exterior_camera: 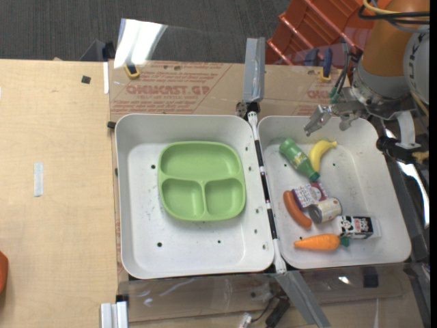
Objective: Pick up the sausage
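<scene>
The carrot lies nearest, along the front wall of the right bin, with a small carton at its leafy end. Just behind it, the sausage lies at a slant toward the bin's left side, its upper end touching a small purple packet; a can lies close on its right. Farther back are a green bottle and a banana. The left bin holds a green tray.

The fingers hover over the right bin's back rim, well apart from the sausage, spread apart and grasping nothing.

The sausage looks light, smooth and rounded, likely a toy that could slip or roll. Its lower half, clear of the packet, seems the best place to take hold, with the fingers closing across its narrow width.
</scene>
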`<state>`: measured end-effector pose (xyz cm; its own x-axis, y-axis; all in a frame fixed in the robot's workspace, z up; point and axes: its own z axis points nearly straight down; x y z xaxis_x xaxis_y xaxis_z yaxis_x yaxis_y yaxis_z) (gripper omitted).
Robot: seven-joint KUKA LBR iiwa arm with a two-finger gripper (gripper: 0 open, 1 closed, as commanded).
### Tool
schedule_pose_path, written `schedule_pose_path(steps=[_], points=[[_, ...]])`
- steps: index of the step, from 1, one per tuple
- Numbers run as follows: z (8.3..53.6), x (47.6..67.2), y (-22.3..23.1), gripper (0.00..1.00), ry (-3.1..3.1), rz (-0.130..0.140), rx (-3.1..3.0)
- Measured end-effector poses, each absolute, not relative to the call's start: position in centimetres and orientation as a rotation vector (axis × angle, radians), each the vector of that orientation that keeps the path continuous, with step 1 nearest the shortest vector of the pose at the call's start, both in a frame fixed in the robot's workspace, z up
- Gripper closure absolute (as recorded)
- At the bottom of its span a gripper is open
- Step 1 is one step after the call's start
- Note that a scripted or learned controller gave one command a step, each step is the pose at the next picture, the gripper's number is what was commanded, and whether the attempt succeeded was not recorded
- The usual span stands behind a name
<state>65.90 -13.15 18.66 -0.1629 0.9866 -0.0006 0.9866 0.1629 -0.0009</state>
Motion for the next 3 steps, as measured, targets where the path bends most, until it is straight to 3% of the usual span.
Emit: schedule_pose_path(steps=[1,3], points=[[12.3,62.4,-19.6,0.00,-2.343,0.004,-2.090],[9.0,50.9,-10.1,0.00,-2.314,0.003,-2.120]])
